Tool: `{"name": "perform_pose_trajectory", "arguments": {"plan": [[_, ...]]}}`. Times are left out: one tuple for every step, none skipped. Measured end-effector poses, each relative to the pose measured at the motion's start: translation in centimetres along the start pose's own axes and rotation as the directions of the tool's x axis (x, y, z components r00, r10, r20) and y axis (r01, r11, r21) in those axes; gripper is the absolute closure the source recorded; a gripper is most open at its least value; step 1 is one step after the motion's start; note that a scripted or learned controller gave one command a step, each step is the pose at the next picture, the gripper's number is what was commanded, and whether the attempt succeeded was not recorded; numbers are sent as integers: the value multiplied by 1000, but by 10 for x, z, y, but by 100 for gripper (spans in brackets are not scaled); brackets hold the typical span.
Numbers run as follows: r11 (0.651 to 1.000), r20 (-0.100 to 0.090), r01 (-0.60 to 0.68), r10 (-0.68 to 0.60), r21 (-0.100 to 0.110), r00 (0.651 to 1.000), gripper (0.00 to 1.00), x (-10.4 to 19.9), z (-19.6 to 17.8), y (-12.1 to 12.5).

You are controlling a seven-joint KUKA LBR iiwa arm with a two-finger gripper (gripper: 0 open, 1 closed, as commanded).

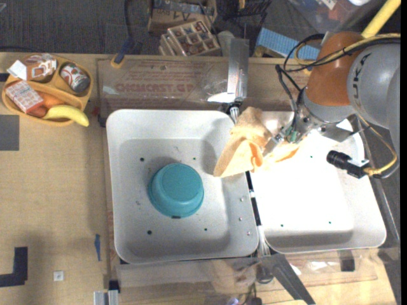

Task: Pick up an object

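Observation:
A tan and orange cloth point(238, 148) lies crumpled across the divide between the two white bins, one end in the left bin point(121, 138) and the other in the right bin point(331, 215). My gripper point(277, 142) comes in from the right and its tip sits against the cloth's right end, where an orange fold shows beneath it. A teal bowl point(177, 189) rests upside down in the middle of the left bin, well to the left of the gripper.
The arm's orange band point(331, 75) and grey body hang over the right bin's far right corner, with cables and a black connector point(340, 160) beside it. A yellow tray of toy food point(44, 91) sits on the bench at far left. A cardboard strip point(159, 84) lies behind the bins.

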State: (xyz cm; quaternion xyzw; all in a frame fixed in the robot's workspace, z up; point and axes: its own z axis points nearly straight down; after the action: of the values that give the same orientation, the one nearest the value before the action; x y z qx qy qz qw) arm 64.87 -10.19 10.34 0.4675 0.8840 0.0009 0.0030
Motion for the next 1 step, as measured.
{"name": "perform_pose_trajectory", "arguments": {"plan": [[969, -1, -245, 245, -3, 969, 0, -9, 13, -40]]}}
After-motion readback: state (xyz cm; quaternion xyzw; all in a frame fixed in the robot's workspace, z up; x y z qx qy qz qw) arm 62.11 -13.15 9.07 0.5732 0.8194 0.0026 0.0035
